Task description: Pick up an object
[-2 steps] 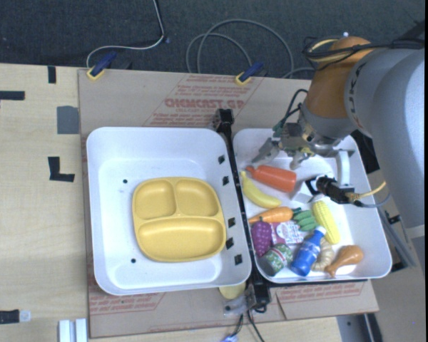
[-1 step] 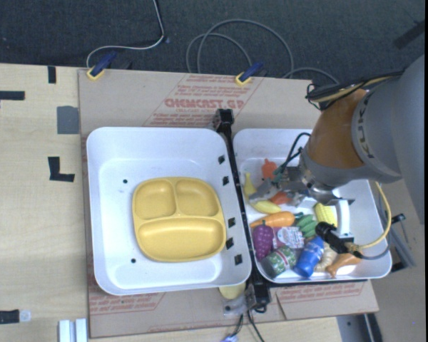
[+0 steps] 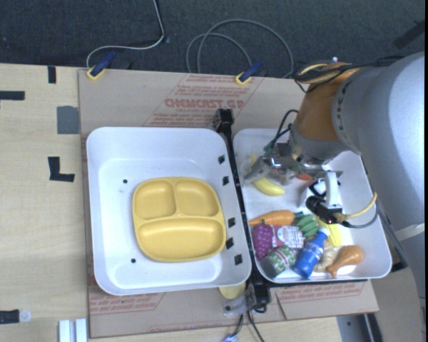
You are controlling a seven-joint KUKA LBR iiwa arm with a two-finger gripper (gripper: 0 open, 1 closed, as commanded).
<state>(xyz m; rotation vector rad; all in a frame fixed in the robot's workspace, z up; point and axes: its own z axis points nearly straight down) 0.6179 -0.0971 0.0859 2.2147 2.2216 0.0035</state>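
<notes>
My gripper (image 3: pixel 272 164) is down in the right bin (image 3: pixel 379 258), just above the yellow banana (image 3: pixel 269 187); I cannot tell its state. The carrot (image 3: pixel 275 218), grapes (image 3: pixel 262 238), blue bottle (image 3: pixel 311 253) and green can (image 3: pixel 278 261) crowd the bin's near end. The left bin (image 3: pixel 103 148) holds a yellow divided plate (image 3: pixel 178 217). Both bins sit on cardboard (image 3: pixel 178 98) over a pale wooden bench (image 3: pixel 21 212); cables (image 3: pixel 228 41) trail across dark carpet (image 3: pixel 57 13) behind.

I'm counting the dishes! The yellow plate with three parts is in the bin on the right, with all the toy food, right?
Not quite. The camera view shows the yellow plate in the left bin, by itself. The toy food is in the right bin.
</notes>
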